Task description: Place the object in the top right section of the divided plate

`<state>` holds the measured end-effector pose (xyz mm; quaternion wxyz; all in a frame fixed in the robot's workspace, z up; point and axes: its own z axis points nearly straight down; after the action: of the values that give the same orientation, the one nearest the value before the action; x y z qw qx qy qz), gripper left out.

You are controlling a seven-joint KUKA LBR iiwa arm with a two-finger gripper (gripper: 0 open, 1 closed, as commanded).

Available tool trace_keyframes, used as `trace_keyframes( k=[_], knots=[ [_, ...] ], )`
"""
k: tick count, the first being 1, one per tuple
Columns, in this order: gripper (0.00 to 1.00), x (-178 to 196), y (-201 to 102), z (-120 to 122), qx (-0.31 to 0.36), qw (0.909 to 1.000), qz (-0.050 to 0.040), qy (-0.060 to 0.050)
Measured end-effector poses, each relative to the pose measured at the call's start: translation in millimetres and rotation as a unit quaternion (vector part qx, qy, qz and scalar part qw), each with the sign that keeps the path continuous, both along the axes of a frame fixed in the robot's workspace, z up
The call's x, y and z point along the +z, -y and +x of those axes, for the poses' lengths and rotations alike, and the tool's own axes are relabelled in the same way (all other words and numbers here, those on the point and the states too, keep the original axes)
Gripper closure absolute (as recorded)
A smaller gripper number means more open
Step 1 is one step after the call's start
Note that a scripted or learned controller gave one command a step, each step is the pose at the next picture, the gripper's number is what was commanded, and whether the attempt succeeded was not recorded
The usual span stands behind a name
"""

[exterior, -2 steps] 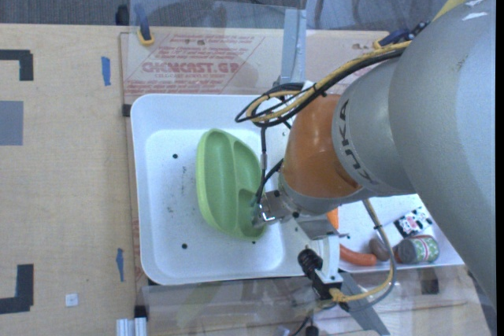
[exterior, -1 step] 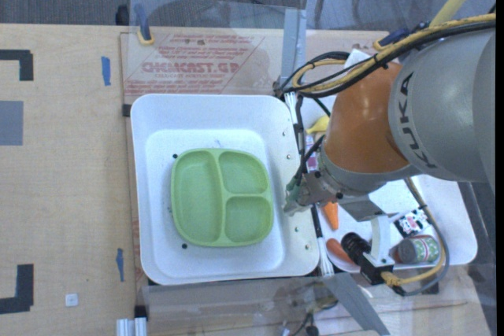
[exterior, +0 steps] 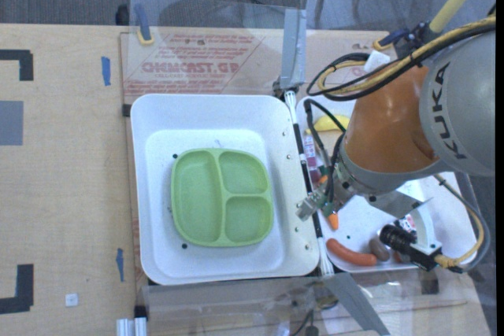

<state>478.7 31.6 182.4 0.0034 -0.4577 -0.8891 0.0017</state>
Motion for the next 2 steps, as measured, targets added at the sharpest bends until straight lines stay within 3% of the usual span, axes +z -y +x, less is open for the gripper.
trace_keyframes(
  k=[1,2],
  knots=[
    [1.0,23.5,-56.1,0.3,0.086,0.9963,0.0,0.002],
    [1.0,31.4,-55.6,0.7,0.085,0.9963,-0.0001,0.0]
  ],
)
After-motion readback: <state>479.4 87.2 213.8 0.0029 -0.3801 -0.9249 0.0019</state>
